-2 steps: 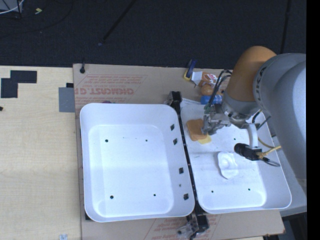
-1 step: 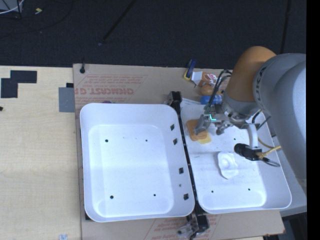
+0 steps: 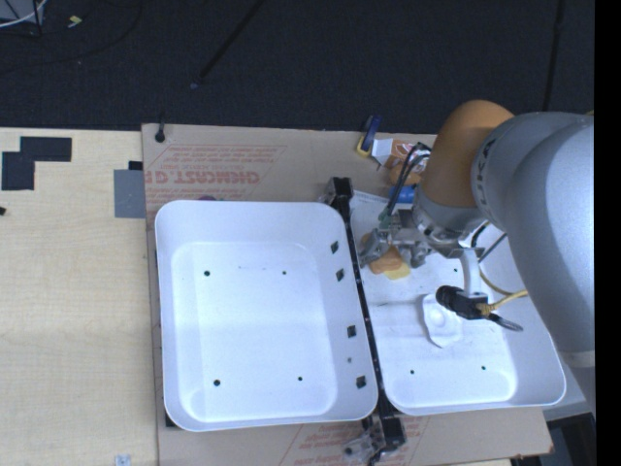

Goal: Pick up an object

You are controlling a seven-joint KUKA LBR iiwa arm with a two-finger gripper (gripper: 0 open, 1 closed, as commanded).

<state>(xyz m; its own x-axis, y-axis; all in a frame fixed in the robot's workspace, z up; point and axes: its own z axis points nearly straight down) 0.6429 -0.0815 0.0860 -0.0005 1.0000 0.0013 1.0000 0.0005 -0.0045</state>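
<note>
My gripper point(image 3: 388, 246) is lowered into the far left part of the right bin point(image 3: 485, 382), close to the divider between the two bins. A small yellow-tan object point(image 3: 396, 268) lies on the bin floor right under and beside the gripper's tip, partly covered by it. I cannot make out whether the object is between the fingers or just next to them.
The left bin point(image 3: 252, 309) stands beside the right one. A blue and yellow item point(image 3: 369, 136) and an orange-brown item point(image 3: 396, 168) sit at the right bin's far edge, behind the wrist. The arm point(image 3: 543, 212) covers that bin's right side.
</note>
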